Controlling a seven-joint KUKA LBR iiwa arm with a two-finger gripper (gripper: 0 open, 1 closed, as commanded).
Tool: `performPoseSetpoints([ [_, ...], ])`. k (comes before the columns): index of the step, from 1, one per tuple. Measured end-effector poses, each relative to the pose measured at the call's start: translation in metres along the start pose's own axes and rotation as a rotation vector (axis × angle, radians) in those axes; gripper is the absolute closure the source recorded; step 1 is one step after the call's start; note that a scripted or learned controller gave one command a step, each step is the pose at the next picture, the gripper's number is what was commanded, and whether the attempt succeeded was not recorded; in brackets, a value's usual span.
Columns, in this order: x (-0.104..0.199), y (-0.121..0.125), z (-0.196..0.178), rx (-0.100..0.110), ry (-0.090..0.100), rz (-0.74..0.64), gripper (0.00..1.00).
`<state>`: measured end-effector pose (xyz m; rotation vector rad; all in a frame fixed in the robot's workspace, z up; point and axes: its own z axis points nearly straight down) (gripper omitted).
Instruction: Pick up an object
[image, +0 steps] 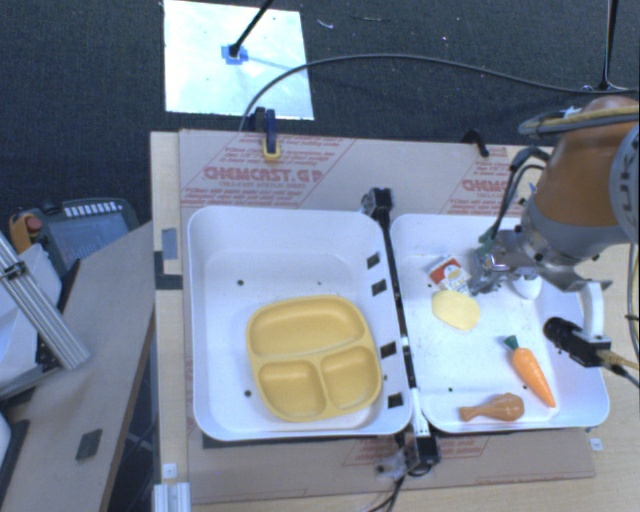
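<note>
In the right bin (590, 400) lie a pale yellow flat piece (456, 310), a small red and white item (446, 272), an orange carrot (531, 371) with a green top, and a brown drumstick (494, 408). My gripper (483, 276) hangs low over the bin's upper middle, just right of the red and white item and above the yellow piece. Its fingertips are dark and small against the bin. I see nothing clearly between them.
The left bin (220, 300) holds a yellow tray (312, 355) with three compartments. A black divider clamp runs between the bins. The arm's orange and grey body (590, 190) covers the right bin's upper right corner. A black part (572, 340) juts over the bin's right side.
</note>
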<state>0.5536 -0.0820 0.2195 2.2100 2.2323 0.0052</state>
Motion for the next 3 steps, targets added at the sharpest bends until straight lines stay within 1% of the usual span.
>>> performPoseSetpoints([
  [1,0.048,-0.01,0.006,0.002,-0.001,0.002,1.0],
  [2,0.105,-0.004,0.006,0.001,0.0,0.0,1.0],
  [3,0.164,-0.01,0.011,0.002,0.0,-0.001,1.0],
])
